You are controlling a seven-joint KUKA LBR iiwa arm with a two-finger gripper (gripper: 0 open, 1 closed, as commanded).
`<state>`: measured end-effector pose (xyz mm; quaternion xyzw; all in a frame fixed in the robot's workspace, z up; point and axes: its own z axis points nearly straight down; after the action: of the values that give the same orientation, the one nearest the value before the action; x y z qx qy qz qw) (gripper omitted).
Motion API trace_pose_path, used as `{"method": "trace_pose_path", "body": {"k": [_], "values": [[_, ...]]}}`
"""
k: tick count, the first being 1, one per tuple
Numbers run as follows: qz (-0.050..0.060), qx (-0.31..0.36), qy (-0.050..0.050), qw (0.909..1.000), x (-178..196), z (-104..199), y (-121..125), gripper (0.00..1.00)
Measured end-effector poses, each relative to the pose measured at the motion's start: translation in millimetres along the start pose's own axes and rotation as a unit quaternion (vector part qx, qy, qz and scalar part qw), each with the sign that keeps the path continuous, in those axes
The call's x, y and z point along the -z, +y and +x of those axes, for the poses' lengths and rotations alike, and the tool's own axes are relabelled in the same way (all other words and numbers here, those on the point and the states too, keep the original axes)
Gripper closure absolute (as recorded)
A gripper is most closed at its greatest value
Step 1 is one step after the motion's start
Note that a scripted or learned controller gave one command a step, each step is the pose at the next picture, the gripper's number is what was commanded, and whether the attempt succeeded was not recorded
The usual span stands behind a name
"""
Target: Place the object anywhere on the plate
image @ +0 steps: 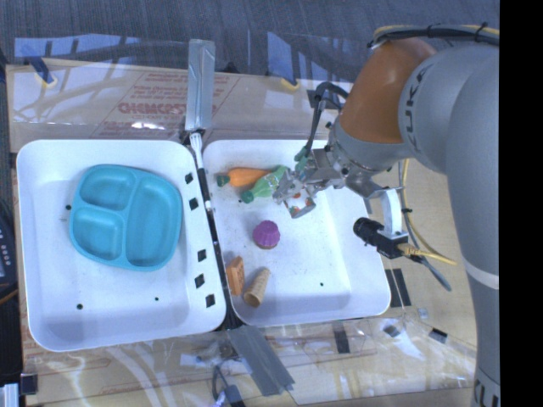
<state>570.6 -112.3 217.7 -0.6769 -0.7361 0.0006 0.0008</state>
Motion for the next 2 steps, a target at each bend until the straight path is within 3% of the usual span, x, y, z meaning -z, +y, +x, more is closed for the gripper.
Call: {"method": "trace_pose_path", "body": {"k": [1,2], "values": [[0.000,0.060,0.000,0.9982,8.4,74.1,25.8,1.00],[0.002,0.094,0.000,0.9955,-27.7,149.7,40.7,1.00]]}}
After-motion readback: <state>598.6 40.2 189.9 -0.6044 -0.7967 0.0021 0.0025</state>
